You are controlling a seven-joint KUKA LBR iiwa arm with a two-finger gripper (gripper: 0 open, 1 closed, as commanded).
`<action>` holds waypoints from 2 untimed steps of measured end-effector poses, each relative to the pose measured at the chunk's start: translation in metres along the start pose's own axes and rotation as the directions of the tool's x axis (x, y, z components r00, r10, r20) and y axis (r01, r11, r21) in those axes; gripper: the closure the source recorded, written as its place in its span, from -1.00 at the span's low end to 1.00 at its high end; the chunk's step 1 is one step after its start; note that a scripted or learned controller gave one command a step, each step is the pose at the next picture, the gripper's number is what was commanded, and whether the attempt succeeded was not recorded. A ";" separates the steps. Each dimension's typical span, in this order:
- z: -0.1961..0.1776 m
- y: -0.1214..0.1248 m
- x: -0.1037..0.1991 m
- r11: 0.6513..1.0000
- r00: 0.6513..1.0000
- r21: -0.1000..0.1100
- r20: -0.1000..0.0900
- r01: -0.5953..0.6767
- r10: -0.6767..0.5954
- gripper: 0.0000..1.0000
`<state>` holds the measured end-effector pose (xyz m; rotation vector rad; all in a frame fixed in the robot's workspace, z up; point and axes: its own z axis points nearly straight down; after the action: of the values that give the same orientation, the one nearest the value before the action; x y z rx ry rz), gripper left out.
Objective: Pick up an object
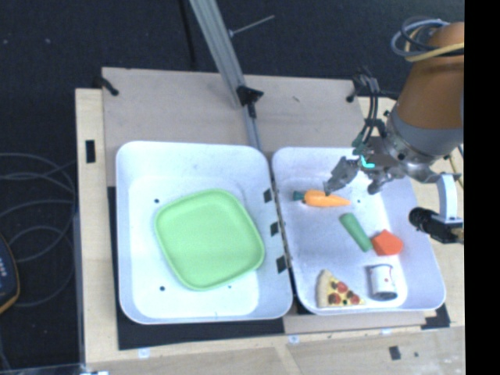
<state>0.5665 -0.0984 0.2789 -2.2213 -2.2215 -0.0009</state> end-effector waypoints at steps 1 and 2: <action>0.000 0.000 0.000 1.000 1.000 0.000 0.000 0.000 0.000 -1.00; 0.042 -0.003 -0.002 1.000 1.000 0.003 0.001 -0.001 0.001 -1.00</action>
<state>0.5635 -0.1000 0.2367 -2.2211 -2.2191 0.0036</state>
